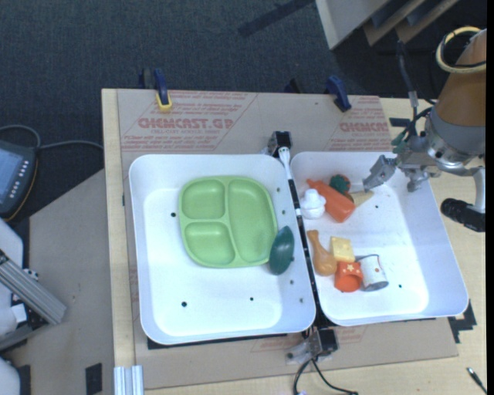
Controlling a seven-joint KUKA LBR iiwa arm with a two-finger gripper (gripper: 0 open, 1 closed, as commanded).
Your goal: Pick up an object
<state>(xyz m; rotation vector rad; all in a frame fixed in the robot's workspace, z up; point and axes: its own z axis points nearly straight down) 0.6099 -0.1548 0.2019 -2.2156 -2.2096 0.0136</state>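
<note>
In right bin [432, 254], carrot [333, 200] lying diagonally

The arm [461, 100] has an orange-brown band ringed in yellow above a grey wrist, a pale metal gripper [390, 171] of 2 thin grey fingers, thin dark cables with green bits alongside.

The table [231, 116] is a pale wooden board with red printed lettering along its far part. Two blue clamps [161, 83] grip its far edge. Around the table lies dark grey carpet [116, 46]. Left of the table a dark device with a screen [15, 177] trails a black cable. Beyond the table's far right corner stands pale furniture [370, 19].
</note>
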